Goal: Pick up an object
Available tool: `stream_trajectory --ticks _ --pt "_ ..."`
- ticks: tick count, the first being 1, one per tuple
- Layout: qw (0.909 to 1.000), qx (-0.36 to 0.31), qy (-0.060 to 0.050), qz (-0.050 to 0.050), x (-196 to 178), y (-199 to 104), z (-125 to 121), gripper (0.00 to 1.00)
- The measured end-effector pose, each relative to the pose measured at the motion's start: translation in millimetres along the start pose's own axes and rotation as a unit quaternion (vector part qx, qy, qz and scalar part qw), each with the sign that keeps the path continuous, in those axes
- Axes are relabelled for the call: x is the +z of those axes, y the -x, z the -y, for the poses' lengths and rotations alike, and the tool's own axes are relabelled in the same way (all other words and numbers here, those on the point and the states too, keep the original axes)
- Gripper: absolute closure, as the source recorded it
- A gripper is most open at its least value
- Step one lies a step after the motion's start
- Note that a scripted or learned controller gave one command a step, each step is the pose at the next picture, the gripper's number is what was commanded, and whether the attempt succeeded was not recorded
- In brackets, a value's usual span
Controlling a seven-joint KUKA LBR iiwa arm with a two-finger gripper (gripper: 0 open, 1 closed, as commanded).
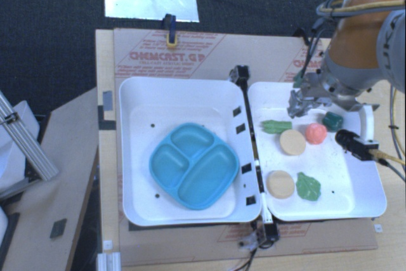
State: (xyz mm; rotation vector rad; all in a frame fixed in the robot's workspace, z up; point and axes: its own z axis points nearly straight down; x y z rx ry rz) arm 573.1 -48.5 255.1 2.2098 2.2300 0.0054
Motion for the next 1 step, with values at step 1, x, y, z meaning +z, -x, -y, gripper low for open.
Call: stream_trajectory --ticks 1 --pt "1.0 0.0 -0.001 0.0 9.1 -50.0 -12.7 1.0"
